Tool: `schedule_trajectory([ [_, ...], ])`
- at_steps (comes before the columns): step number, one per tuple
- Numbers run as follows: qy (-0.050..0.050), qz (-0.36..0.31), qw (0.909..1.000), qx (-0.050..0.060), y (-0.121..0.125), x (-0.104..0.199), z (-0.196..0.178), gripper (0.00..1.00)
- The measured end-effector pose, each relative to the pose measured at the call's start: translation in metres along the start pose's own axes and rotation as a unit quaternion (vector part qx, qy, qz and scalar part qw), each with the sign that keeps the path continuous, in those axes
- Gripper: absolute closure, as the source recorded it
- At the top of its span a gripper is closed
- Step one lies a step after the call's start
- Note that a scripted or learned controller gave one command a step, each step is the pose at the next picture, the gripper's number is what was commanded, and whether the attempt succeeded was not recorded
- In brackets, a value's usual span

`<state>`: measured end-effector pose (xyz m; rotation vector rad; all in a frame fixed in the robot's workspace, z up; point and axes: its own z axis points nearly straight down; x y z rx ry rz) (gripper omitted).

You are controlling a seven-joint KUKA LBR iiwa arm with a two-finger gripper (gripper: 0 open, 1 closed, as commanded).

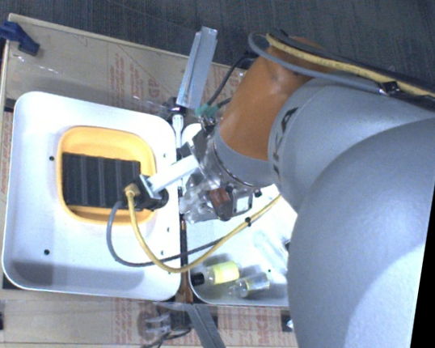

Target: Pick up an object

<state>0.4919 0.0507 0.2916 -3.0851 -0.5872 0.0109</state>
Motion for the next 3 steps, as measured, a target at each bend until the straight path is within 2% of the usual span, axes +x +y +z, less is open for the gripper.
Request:
schedule_trajectory([
  [1, 0.003, 0.022, 0.9998, -0.001, 0.056, 0.029, -0.1, 1.0],
  [2, 0.002, 0.08, 0.9968, -0.001, -0.002, 0.006, -0.047, 1.0],
  [3, 0.002, -0.122, 0.9925, 0.0, 0.042, -0.013, -0.135, 1.0],
])
